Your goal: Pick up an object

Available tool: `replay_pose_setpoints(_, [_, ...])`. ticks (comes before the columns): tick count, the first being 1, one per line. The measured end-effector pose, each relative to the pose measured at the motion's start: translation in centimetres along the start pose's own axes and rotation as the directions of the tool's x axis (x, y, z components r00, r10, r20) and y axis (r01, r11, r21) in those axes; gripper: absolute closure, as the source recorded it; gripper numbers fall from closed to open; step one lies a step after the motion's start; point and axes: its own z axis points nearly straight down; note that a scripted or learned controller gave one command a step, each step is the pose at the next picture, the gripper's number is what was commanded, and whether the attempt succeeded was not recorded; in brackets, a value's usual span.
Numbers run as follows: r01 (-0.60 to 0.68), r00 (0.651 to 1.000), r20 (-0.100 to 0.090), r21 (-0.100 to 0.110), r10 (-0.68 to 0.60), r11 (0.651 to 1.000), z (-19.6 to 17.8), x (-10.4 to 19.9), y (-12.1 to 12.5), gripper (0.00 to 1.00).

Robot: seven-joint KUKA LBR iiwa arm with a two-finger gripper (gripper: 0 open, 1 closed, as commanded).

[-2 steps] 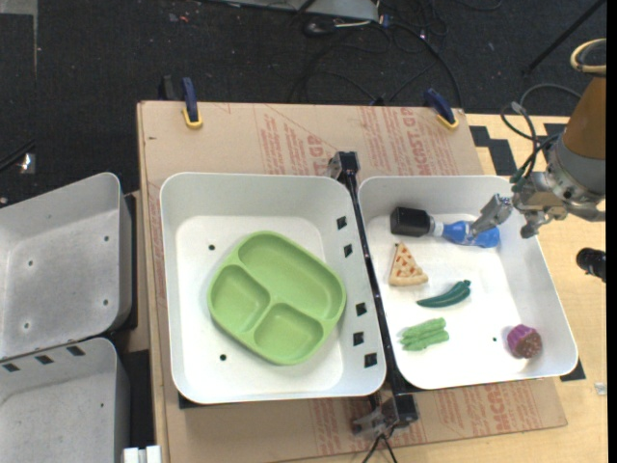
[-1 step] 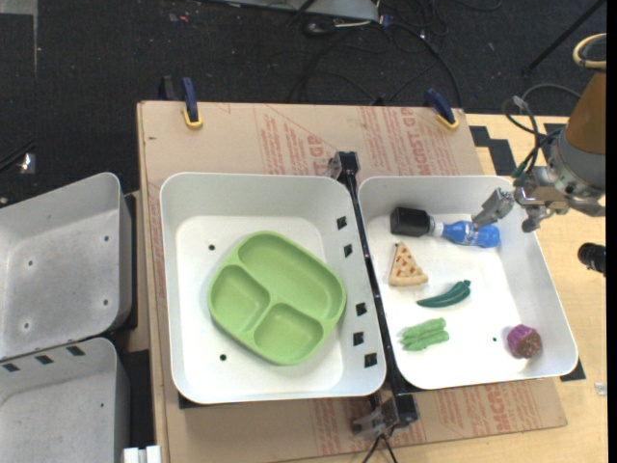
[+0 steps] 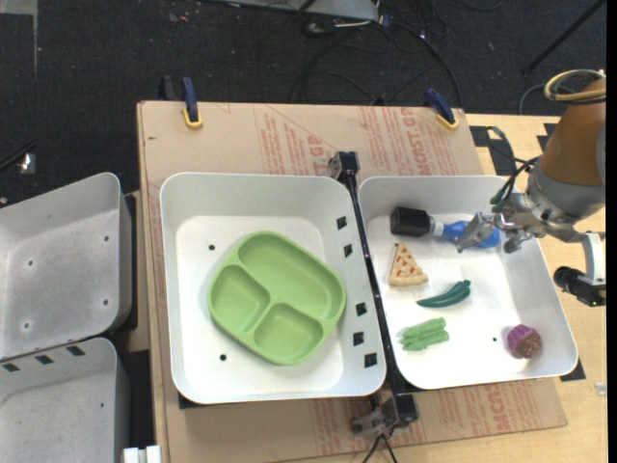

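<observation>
Hand (image 3: 490, 233) sits low in the right bin (image 3: 554, 287), directly over a blue-bodied, black-capped object (image 3: 434, 226), likely lining up a grasp. Whether spread or pinching, cannot tell. Pizza slice toy (image 3: 407, 266) lies nearby, below-left.

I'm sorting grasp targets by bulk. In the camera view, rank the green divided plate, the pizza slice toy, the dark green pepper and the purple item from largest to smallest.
1. green divided plate, by far
2. pizza slice toy and dark green pepper: too alike to rank
3. purple item
</observation>
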Motion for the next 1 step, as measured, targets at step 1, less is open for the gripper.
replay_pose_setpoints(1, [0.0,1.0,0.0,-0.001,0.0,1.0,5.0,0.07,0.04,0.0])
